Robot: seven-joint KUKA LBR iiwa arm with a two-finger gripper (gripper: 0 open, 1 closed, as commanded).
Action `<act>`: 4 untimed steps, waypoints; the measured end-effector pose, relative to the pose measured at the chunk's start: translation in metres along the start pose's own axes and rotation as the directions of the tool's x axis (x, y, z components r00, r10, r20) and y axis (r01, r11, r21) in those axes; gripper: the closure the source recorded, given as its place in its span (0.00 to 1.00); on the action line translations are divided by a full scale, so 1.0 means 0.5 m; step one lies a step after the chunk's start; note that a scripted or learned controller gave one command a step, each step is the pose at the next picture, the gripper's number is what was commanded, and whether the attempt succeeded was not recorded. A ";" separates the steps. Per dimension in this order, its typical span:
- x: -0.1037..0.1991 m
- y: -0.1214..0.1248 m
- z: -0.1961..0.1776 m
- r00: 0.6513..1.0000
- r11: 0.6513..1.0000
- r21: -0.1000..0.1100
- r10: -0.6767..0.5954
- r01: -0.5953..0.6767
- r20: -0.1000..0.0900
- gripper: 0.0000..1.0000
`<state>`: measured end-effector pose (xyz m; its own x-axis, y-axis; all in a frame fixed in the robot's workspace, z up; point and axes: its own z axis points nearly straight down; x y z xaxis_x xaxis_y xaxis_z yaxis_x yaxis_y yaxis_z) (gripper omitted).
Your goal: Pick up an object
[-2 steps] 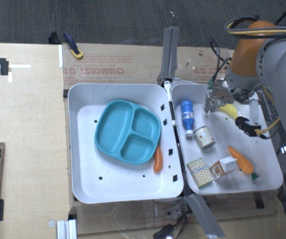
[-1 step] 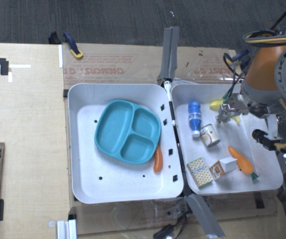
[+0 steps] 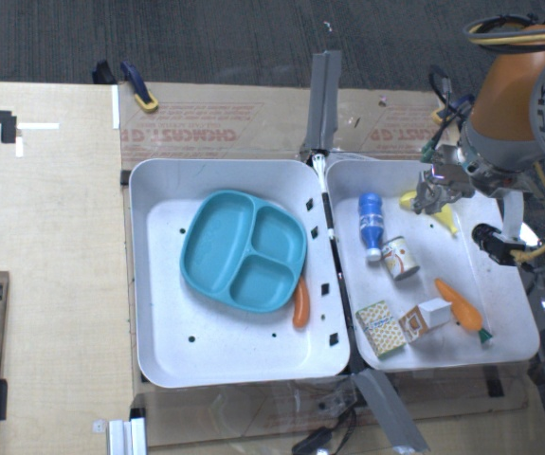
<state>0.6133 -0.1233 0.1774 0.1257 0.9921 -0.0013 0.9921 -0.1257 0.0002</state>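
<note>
Overhead, the camera view shows two white bins side by side at centre frame. The left bin (image 3: 149, 282) holds a teal divided plate (image 3: 244, 250) with three compartments; a small orange sausage-shaped item (image 3: 300, 306) lies just beside the plate's lower right edge.

The right bin (image 3: 514, 335) holds several items. A blue bottle (image 3: 371, 220) with a white label lies toward the upper left of this bin. A small white can (image 3: 400, 258) sits just below it, near the bottle's cap end. A patterned carton (image 3: 380, 328) rests at the lower left, a small brown-and-white box (image 3: 425, 318) just beside it, and a toy carrot (image 3: 462, 308) to the right. A yellow banana (image 3: 440, 214) lies at the upper right of this bin.

The gripper (image 3: 431, 197) hangs directly over the banana. Whether it is open or closed cannot be told; nothing is seen held.
</note>
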 end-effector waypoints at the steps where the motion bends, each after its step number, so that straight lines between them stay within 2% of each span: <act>1: 0.000 -0.001 0.001 1.000 1.000 0.001 0.001 -0.001 0.000 0.00; 2: -0.078 0.007 0.172 0.997 0.997 0.002 0.081 -0.081 0.000 0.00; 3: -0.079 0.008 0.154 0.997 0.997 0.002 0.082 -0.082 0.001 1.00; 4: -0.079 0.007 0.154 0.997 0.997 0.002 0.082 -0.082 0.001 0.00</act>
<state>0.6120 -0.1632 0.1004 0.2069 0.9784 -0.0022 0.9784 -0.2069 -0.0021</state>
